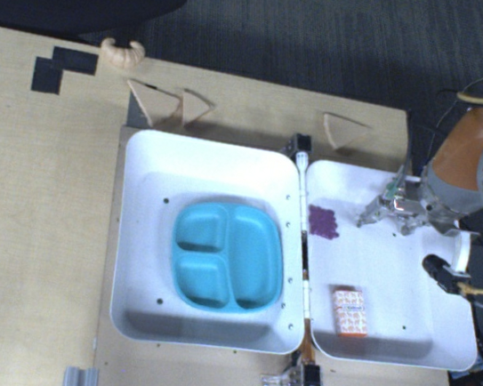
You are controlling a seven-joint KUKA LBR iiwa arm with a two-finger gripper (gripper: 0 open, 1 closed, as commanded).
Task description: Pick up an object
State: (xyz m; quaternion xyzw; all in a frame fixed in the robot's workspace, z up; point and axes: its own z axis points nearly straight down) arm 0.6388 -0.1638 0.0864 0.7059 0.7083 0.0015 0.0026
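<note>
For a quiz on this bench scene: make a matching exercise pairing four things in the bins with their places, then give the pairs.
Things:
1. blue divided tray
2. purple object
3. small orange-and-white box
4. pincer

Places:
A. right bin, near its front wall
B. above the right bin's far part
C. middle of the left bin
D. right bin, close to the divider between the bins

Pairs: 1-C, 2-D, 3-A, 4-B

No readable text anywhere; small orange-white box (349, 311) in right bin (434, 351) bears print too blurred to read.
</note>
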